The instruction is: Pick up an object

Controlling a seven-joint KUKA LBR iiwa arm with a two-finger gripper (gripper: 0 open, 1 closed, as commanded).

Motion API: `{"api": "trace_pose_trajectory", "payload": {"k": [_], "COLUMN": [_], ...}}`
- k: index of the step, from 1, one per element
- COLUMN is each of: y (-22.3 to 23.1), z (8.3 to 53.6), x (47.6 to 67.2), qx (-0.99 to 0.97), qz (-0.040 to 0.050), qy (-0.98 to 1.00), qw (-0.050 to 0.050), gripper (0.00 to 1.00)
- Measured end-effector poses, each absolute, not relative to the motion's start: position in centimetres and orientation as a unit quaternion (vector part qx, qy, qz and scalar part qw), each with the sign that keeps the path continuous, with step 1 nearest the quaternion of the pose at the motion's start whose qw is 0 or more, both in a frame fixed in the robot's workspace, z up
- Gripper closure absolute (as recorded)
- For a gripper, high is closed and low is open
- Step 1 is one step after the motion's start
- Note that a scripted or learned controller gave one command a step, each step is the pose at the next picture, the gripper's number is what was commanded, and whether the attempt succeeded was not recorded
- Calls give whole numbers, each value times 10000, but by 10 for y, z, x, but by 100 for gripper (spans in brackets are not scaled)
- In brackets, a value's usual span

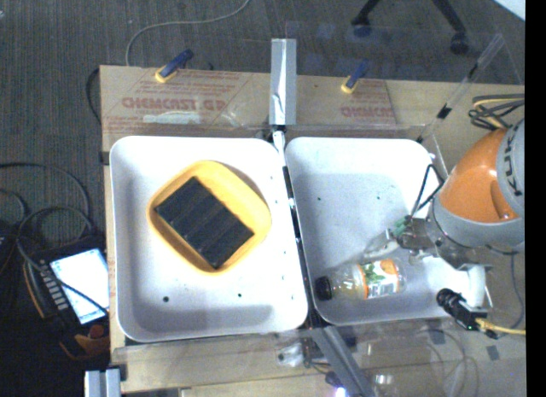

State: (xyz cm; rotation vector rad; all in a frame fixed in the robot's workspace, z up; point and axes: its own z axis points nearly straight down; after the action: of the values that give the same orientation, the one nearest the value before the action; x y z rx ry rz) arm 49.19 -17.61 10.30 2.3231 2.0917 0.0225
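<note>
**Fingers hidden under the wrist: spread or closed, cannot tell**

Arm (490, 190) leans in from 3 o'clock over the right bin (341, 173), its wrist tipped down toward 8 o'clock. At the left bin (128, 301) a yellow tray (249, 189) lies in the middle. The bottle (367, 280) lies on its side near the right bin's 6 o'clock wall, cap toward 9 o'clock. It looks like clear plastic: probably light, smooth, prone to roll and dent. Its labelled middle, taken across the width, seems the safest hold. The gripper (408, 235) sits just beside the bottle at its 2 o'clock.
</note>
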Motion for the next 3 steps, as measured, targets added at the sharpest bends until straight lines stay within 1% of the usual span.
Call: {"api": "trace_pose_trajectory", "payload": {"k": [1, 2, 3], "y": [-184, -168, -166], "z": [92, 93, 103], "x": [516, 490, 492], "qx": [7207, 7038, 7032], "qz": [34, 43, 58], "qy": [6933, 7103, 7109], "qw": [44, 111, 101], "gripper": [0, 0, 100]}}
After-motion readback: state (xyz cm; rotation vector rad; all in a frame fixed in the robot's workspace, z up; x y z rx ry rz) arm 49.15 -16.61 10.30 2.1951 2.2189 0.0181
